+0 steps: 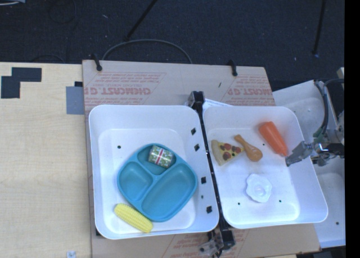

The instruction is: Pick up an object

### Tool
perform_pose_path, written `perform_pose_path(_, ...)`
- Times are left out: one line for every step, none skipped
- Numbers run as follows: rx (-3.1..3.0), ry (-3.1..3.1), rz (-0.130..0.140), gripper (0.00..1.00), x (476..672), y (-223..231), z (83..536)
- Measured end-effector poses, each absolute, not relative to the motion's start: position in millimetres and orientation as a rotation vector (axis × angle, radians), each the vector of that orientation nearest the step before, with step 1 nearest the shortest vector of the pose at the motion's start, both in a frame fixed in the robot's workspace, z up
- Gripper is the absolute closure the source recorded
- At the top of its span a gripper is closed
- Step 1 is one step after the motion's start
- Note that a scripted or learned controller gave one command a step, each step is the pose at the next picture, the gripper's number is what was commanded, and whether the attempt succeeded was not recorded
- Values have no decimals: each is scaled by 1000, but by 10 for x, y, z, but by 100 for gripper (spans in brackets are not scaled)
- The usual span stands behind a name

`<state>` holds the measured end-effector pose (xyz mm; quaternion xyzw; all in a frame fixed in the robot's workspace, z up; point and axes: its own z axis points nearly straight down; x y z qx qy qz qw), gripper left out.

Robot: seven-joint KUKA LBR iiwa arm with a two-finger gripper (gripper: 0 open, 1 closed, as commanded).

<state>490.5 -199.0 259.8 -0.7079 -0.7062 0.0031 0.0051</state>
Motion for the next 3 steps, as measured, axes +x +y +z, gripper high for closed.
perform_pose_path(-2221,-2220,1,0,4925,-1991,2647)
perform_pose_path(-2216,-2216,5,0,4940,-2004,2009)
perform_pose_path(-2216,-2215,6,0,4873,-2055,1406)
